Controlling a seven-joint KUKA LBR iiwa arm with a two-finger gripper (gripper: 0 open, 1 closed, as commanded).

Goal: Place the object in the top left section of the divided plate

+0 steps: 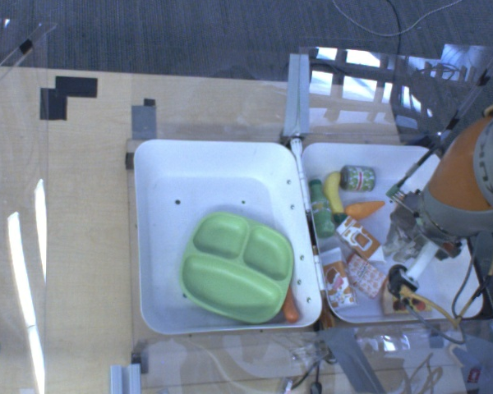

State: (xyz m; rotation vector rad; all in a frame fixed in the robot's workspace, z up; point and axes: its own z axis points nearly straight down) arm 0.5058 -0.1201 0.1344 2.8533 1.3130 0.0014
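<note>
Gripper (404, 245) hangs over the right bin (427, 156), at about four o'clock from the middle of the view, below the grey wrist and orange band of the arm (468, 179) that reaches in from three o'clock; whether it is spread or pressed together I cannot tell, because the wrist hardware hides that part. Nothing can be seen pinched in it. Objects lie in a loose cluster in the right bin: a banana (334, 191) near eleven o'clock of the bin, a green can (357, 178) just beside it toward one o'clock, a green bottle (320, 208) along the bin's nine o'clock wall, and a carrot (365, 209) near the centre. At six o'clock from the carrot sit a small white and orange carton (358, 238) and patterned snack packets (353, 277). The green divided plate (237, 267) rests in the left bin (172, 179), toward that bin's five o'clock corner, turned at a slant, and its sections look bare. A small orange item (290, 308) lies touching the plate's rim at the plate's five o'clock, against the bin wall.
</note>
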